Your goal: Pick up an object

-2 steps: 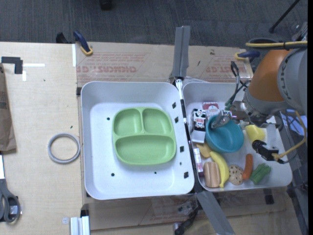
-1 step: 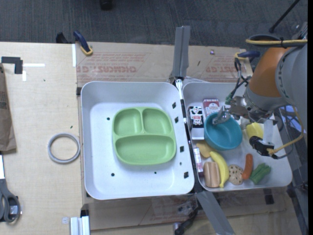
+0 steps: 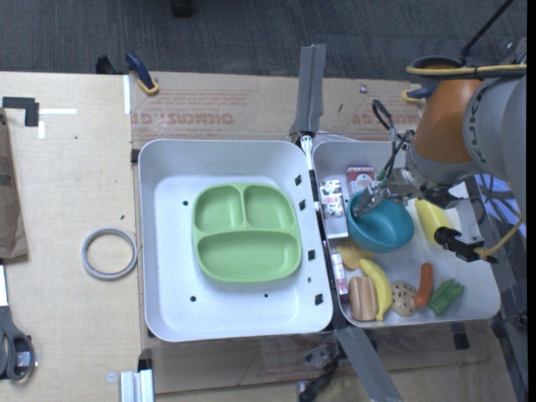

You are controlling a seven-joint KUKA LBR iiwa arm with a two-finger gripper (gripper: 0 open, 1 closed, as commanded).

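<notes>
One gripper partly hidden behind blue bowl.

Arm over right bin, fingers' tips blurred.

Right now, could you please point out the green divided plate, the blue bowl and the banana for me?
green divided plate [image 3: 247,249]: camera view, large lower compartment.
blue bowl [image 3: 383,229]: camera view, inner hollow.
banana [image 3: 378,283]: camera view, middle of the curve.
</notes>
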